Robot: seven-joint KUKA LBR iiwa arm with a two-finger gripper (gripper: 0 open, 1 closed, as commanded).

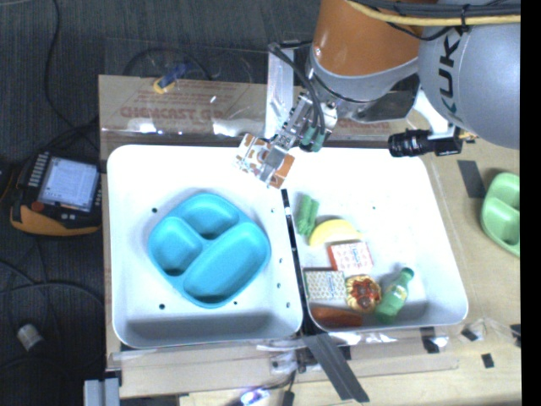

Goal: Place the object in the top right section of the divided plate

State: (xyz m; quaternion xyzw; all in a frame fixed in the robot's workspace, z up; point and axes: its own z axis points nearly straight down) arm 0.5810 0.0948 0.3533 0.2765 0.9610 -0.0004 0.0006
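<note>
A blue divided plate [210, 246] lies in the left bin [127, 227], with its smaller sections toward the back and a large one at the front. My gripper [283, 148] hangs over the back edge between the two bins, above and to the right of the plate. It is shut on a small white and orange packet [265, 161], which dangles tilted from the fingertips, above the bin floor.
The right bin [423, 201] holds a green piece [306, 214], a yellow fruit [331, 229], a red and white box [349, 254], a patterned box [324, 286], a red round item [363, 291] and a green bottle [394, 294]. A green object [504, 210] sits outside at the right.
</note>
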